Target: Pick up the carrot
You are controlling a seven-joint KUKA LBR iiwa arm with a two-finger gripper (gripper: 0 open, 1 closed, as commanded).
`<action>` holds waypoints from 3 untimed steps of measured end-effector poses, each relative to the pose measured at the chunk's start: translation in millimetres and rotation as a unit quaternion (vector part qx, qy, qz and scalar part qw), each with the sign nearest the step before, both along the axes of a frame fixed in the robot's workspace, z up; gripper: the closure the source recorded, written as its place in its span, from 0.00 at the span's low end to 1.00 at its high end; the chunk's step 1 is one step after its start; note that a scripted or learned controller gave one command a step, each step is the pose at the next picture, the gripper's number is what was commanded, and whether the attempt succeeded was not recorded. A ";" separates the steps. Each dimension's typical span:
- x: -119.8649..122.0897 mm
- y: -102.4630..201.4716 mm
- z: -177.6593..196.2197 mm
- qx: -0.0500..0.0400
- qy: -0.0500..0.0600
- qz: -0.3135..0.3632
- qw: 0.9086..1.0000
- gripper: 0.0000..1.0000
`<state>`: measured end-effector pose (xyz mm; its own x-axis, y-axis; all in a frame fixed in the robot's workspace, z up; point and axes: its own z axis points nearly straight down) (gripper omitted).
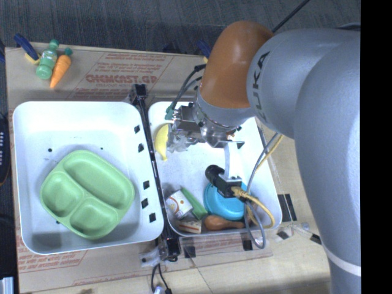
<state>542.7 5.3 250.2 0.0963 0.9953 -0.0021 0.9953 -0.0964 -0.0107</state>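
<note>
You cannot tell whether your gripper [179, 138] is released or clenched; its metal end is seen from above, low over the far left part of the right-hand shallow white bin [264, 185]. Just to its left lies one curved, smooth yellow toy banana [161, 141], along that bin's left wall. Whether the two touch is unclear.

Toward the front wall of the same bin, five things are packed close together:
- one round glossy blue bowl [222, 206]
- one rounded white and brown piece [177, 203]
- one green stick-shaped piece [196, 204]
- one long brown piece [219, 223]
- one tan, wood-like piece [190, 227]

The smaller ones are too crowded for you to identify.

The left-hand shallow white bin [37, 121] holds one matt, pale green plastic tray [86, 192] with rounded corners and three compartments.

The one small orange carrot [59, 70], tapered and green at its top, lies outside both bins. It rests on the brown cardboard sheet with red print [122, 72], beyond the far left corner of the left bin and well apart from the gripper. Just beside the carrot is one green bottle-shaped toy [45, 63], and next to that is one blue and yellow piece [26, 46].

The whole left bin lies between the gripper and the carrot. The bulky grey arm with its orange band [236, 60] covers the far right part of the right bin.
</note>
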 end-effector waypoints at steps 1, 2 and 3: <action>-44.6 73.0 -43.5 0.000 0.001 -0.019 1.000 1.00; -65.8 96.8 12.1 0.001 -0.004 0.229 0.973 1.00; -68.0 124.3 -61.0 0.000 0.001 0.092 0.996 1.00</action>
